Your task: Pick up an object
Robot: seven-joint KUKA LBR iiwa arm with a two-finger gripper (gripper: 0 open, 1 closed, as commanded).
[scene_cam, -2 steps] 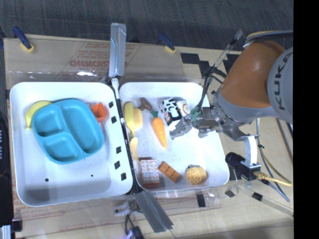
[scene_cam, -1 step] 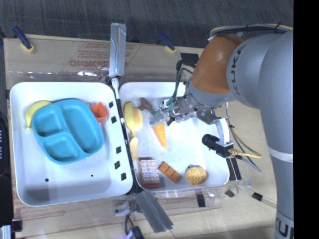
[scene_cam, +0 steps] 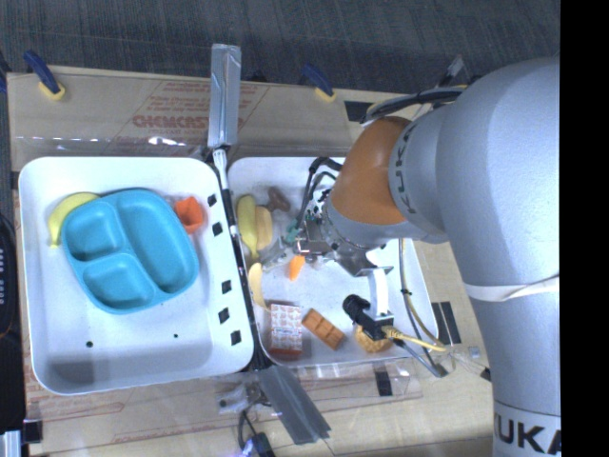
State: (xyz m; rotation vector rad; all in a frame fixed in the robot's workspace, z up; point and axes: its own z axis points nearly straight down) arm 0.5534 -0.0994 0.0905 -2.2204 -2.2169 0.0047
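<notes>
Your tool [scene_cam: 303,239] sat low in right bin [scene_cam: 409,284]; grip state impossible to tell. Carrot piece [scene_cam: 296,268] just below, bananas [scene_cam: 253,225] beside, crowding left.

White letters "UK", cut off by the edge, stand on the arm [scene_cam: 519,255] base. Red print on the cardboard [scene_cam: 171,108] is too blurred to read
</notes>
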